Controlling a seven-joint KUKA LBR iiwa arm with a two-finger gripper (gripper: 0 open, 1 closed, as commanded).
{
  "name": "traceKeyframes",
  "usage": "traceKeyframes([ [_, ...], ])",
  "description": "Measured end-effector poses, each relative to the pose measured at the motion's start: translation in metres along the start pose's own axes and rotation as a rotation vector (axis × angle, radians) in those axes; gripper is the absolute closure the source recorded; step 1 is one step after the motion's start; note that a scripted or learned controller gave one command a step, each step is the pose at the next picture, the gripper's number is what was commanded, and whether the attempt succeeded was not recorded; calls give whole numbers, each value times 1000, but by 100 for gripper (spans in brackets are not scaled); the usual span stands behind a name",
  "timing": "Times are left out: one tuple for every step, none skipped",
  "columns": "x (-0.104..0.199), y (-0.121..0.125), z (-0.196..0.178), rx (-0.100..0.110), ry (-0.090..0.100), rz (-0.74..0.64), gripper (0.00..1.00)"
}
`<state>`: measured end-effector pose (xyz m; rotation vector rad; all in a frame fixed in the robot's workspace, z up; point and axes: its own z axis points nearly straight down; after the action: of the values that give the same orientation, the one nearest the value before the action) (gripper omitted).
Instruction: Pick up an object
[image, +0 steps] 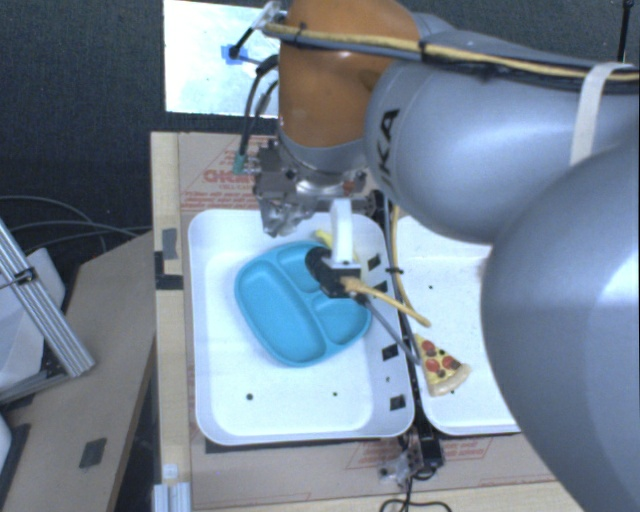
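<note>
Blue tray (285, 322), one, pizza slice (443, 368), one

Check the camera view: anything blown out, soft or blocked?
Camera view: the grey arm, near the lens, is soft and hides part of the right bin; the pale panel beyond the bench is blown out; the blue plate and pizza slice are sharp enough; the pincer is dim and hard to read against the left bin.
</note>
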<state>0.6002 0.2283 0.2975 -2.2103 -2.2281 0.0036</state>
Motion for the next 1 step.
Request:
traceKeyframes([
  [-34, 69, 102, 1, -4, 12, 100],
])
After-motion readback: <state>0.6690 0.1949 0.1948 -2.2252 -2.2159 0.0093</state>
